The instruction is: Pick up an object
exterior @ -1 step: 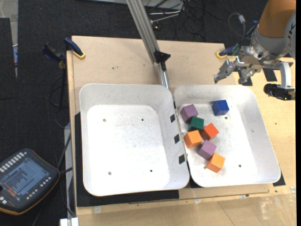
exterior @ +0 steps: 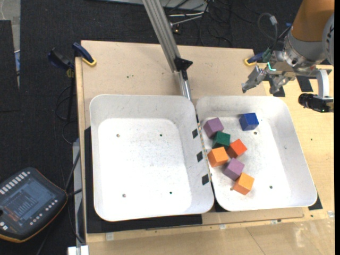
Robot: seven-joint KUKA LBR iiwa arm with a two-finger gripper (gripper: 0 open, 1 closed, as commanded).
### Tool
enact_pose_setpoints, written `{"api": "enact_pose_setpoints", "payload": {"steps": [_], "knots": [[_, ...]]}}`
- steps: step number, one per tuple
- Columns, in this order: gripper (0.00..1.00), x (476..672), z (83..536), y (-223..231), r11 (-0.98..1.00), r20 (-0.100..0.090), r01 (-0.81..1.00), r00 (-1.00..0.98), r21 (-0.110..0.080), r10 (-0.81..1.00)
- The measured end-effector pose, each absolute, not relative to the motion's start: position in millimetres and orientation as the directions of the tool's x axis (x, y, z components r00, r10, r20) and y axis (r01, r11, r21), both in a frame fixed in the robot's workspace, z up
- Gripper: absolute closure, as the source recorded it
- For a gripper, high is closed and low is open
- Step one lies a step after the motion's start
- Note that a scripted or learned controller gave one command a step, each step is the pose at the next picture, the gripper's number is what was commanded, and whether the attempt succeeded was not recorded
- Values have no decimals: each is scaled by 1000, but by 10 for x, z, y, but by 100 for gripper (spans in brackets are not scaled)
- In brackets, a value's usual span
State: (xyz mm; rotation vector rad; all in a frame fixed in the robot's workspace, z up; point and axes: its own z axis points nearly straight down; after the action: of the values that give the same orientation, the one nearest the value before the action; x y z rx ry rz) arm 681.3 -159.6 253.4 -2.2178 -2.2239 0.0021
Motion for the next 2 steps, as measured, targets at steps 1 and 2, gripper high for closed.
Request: {"api": "enact_pose_setpoints", "payload": {"steps": [1,2], "knots": [[0,6753,2072,-1543,1,0,1000,-1,-4,1000],[0,6709,1623,-1493,2,0,1000,-2,-4,1000]]}}
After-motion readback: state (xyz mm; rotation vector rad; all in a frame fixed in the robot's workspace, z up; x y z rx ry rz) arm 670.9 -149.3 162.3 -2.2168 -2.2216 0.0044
